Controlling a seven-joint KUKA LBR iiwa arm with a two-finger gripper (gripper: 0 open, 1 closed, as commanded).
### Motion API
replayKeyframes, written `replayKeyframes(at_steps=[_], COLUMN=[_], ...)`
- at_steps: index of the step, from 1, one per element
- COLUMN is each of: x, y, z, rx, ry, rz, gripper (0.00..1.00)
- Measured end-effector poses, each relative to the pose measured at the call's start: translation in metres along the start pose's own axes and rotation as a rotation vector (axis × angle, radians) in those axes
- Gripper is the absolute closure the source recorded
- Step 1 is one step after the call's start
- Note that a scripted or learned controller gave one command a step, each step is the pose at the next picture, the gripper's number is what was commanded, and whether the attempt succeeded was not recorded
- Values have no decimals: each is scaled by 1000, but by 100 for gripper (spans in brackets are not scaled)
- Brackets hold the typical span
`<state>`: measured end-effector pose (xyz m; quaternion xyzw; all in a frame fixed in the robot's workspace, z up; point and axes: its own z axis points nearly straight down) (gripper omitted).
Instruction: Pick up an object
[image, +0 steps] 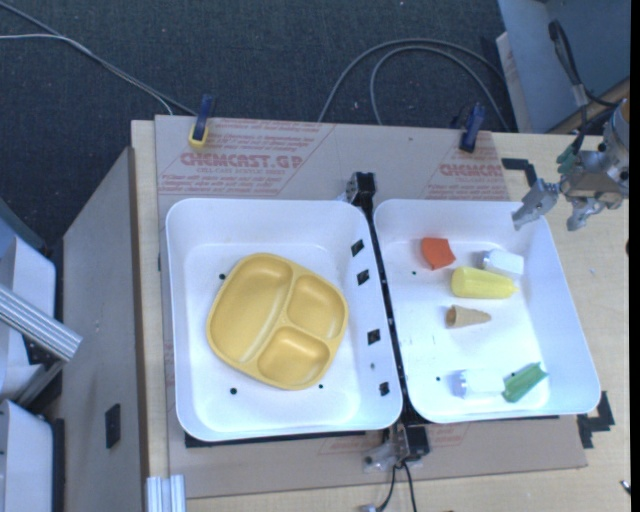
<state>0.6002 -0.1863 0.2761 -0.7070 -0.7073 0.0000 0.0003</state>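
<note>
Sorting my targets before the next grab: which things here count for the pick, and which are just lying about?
For the pick, all in the right bin:
orange block
yellow piece
white piece
cone
green piece
clear piece
gripper, open

Lying about:
yellow tray in the left bin
blue clamps
cables

A brown board (330, 140) printed with red lettering covers the bench top. 2 clamps grip its far edge: the left clamp (203, 108) is blue and yellow, the right clamp (470, 128) blue. 2 shallow white bins sit side by side on the board, the left bin (190, 300) touching the right bin (570, 330) along a seam marked by small black tabs (358, 248). Grey cables (420, 50) loop over the dark floor (300, 40) beyond the bench. An aluminium rail (35, 325) lies at the left.
</note>
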Motion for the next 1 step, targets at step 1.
replayKeyframes(at_steps=[1], x=[0], y=[1], z=[-12], rx=[-4], ry=[-1], rz=[-2], gripper=[100])
